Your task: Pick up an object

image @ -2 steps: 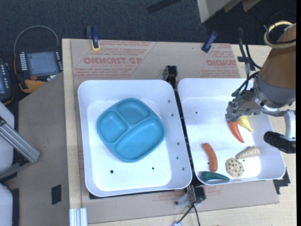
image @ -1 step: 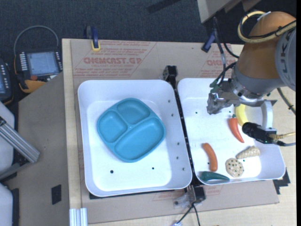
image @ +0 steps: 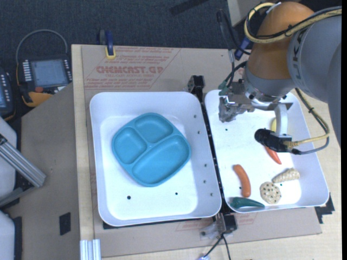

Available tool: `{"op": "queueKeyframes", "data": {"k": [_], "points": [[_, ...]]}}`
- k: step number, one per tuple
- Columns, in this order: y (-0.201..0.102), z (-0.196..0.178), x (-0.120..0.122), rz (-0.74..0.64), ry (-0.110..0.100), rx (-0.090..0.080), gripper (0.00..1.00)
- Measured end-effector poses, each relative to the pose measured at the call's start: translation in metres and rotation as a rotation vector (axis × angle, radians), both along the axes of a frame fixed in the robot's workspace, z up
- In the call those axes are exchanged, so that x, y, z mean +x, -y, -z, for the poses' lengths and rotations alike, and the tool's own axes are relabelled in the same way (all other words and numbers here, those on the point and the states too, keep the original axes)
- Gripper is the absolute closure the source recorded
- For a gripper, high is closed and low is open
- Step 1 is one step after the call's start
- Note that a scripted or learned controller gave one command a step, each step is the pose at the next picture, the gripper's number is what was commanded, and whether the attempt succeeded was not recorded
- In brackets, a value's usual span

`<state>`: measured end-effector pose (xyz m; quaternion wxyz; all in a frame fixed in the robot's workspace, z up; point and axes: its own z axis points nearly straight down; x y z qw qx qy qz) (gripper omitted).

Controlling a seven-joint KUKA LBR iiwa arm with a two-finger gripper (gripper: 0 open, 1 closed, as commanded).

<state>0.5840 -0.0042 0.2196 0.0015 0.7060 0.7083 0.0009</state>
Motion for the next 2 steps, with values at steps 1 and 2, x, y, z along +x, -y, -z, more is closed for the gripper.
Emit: {"op": "queueKeyframes", "data": {"k": [1, 2], "points": [[-0.037, -0.002, 0.019, 0.002, -0.001, 0.001, 1.00], [-0.085, 0.001, 0.032, 0.000, -0.001, 0.001, 1.00]]}}
